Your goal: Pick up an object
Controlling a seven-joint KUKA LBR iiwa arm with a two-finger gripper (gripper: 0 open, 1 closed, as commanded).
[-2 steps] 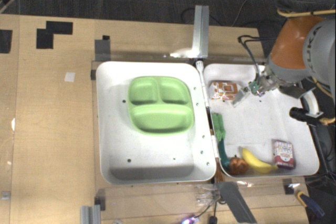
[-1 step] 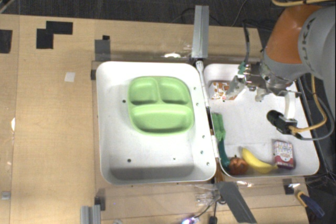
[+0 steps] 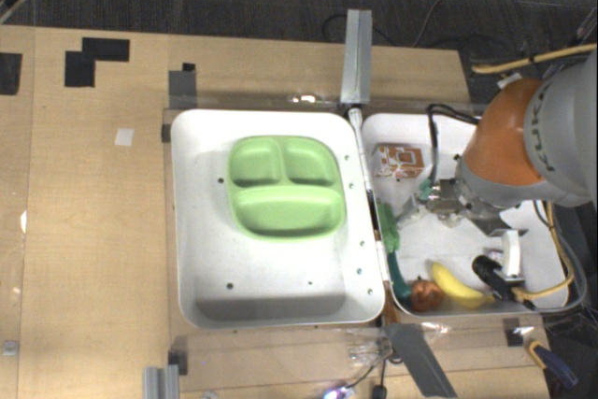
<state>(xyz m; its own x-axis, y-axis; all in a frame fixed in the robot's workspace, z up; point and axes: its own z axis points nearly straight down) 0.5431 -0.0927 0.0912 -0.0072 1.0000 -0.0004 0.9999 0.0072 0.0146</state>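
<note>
Banana (image 3: 458,286) lies at the near edge of the right bin (image 3: 551,313), just beside a reddish fruit (image 3: 426,294). Tool (image 3: 447,199) sits above it in the same bin (its opening: cannot tell). Advice: descend centred over the banana's middle, avoiding the bin wall.

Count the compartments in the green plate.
3. The green plate in the left bin has two small compartments along its far side and one wide compartment along its near side.
</note>
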